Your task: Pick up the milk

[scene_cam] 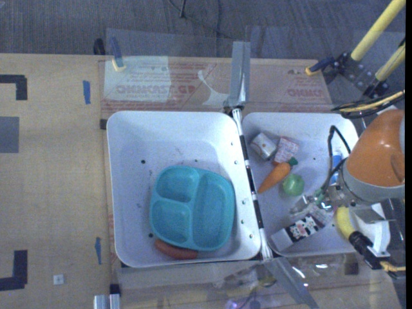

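Observation:
The milk [299, 230] is a small carton with black and white cow patches. It lies on its side at the near edge of the right bin [309, 129]. My gripper [315, 201] hangs just above and slightly behind the carton, under the grey wrist and its orange band [380, 153]. Nothing is visibly lifted, and the carton rests on the bin floor.
The right bin also holds a grey can [261, 145], a pink packet [286, 149], a carrot [275, 175], a green ball [293, 185] and a yellow item [344, 220] beside the gripper. In the left bin [129, 172] lie a blue divided plate [192, 208] and a red sausage [175, 250].

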Action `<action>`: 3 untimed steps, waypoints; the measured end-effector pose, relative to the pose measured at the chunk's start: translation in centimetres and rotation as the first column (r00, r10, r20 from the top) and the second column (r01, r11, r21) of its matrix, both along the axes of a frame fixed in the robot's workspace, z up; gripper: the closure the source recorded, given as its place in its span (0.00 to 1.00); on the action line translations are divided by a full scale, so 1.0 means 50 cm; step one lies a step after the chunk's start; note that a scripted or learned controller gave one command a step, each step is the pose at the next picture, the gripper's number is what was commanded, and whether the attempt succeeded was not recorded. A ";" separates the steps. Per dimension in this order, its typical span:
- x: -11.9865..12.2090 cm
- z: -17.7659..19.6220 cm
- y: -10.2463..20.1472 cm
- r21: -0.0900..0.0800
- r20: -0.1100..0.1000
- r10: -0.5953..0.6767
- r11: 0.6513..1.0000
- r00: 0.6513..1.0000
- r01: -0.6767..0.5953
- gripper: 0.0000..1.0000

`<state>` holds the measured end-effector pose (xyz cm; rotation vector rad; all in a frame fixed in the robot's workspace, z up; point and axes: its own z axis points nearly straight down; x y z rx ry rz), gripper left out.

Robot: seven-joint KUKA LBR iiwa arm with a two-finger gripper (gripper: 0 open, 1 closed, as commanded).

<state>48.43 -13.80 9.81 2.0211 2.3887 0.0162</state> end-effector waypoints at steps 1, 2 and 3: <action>0.003 0.023 -0.013 -0.011 0.010 -0.008 1.000 1.000 0.009 1.00; 0.110 0.000 0.047 -0.001 -0.017 -0.434 0.901 0.901 0.434 1.00; 0.110 0.000 0.048 -0.001 -0.018 -0.433 0.901 0.901 0.433 0.00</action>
